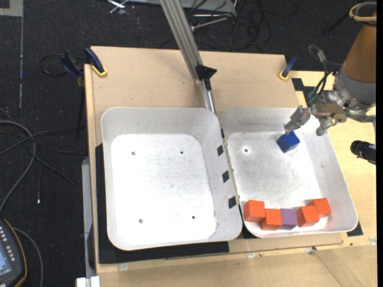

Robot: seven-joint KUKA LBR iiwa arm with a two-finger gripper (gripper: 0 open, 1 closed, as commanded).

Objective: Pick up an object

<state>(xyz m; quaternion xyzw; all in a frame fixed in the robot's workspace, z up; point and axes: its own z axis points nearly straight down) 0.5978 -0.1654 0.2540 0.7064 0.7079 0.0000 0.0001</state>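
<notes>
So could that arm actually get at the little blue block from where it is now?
Probably yes. The tool hangs just above and to the right of the blue block, which sits alone in the right bin. Nothing lies between them; the orange and purple blocks are lined up along the near wall.

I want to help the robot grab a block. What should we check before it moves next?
1. Gripper over the right bin: ok, at its upper right part.
2. Block near the gripper: ok, the blue block lies just below and left of it.
3. Blue block between the fingers: not ok, it sits apart from them.
4. Room around the blue block: ok, no other block touches it.
5. Other blocks out of the way: ok, four orange blocks and a purple block line the bin's bottom edge.
</notes>
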